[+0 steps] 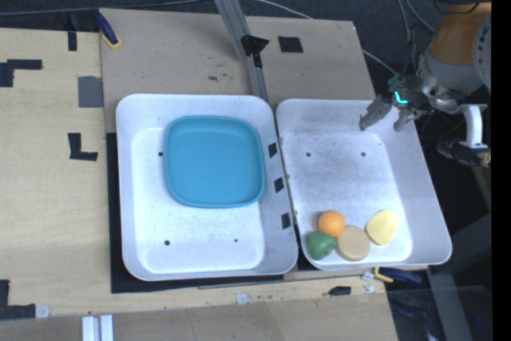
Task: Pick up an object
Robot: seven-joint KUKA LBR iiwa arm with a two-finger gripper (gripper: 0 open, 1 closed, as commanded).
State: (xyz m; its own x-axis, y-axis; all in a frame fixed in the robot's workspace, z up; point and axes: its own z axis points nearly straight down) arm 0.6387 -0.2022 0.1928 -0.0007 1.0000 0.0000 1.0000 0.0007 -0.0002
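Observation:
Four small objects huddle at the front of the right bin: an orange ball, a green piece, a tan round piece and a yellow lemon-like piece. My gripper hangs over the bin's far right corner, well behind the objects. Its two fingers are spread apart and nothing is between them.
The left bin holds a blue square plate. A metal pole slants down to the gap between the bins. Cables run across the dark floor behind the bench. The arm's grey and orange body stands at the right.

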